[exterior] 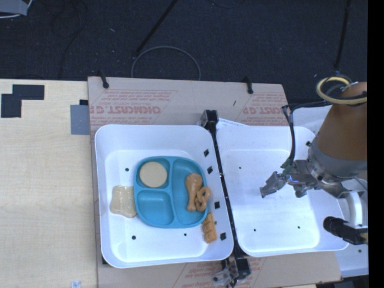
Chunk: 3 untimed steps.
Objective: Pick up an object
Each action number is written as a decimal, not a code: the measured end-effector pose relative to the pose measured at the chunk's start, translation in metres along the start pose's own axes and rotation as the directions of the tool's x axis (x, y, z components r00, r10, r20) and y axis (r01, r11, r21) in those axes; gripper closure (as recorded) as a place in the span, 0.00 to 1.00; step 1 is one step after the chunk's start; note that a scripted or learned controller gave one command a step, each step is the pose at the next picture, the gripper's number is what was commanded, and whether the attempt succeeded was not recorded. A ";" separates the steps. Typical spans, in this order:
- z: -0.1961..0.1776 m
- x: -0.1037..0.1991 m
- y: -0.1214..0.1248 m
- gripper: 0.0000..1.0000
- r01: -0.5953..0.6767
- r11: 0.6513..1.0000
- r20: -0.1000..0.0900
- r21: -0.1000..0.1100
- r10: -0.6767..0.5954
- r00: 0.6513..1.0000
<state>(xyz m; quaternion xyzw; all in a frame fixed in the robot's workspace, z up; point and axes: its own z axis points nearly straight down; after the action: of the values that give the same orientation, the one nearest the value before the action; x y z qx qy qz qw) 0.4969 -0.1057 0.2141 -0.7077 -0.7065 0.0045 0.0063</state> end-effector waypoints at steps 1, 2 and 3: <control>-0.005 0.000 0.002 0.00 0.002 1.000 0.001 -0.011 -0.002 1.000; 0.047 -0.010 0.004 0.00 0.001 1.000 0.001 -0.006 -0.001 1.000; 0.095 -0.018 0.005 0.00 0.001 1.000 0.000 -0.007 -0.001 1.000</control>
<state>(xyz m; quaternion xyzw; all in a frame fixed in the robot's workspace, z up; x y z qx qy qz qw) 0.5000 -0.1230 0.1192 -0.7074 -0.7068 0.0022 0.0039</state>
